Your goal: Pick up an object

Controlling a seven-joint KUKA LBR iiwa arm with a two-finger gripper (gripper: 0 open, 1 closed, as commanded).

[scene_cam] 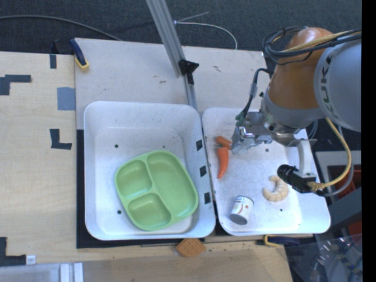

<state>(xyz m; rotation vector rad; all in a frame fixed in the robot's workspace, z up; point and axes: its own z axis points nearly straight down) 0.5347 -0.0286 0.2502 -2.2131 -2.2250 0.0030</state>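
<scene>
Pointing down-bin, carrot (222, 160) near-vertical.

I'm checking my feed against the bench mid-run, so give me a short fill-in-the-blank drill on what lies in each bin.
1. The green divided plate lies in the ____ bin of the camera view.
2. The object lying closest to the gripper is the orange ____.
3. The small white can lies on its ____.
4. The green plate has ____ compartments.

Missing words: left; carrot; side; three
</scene>
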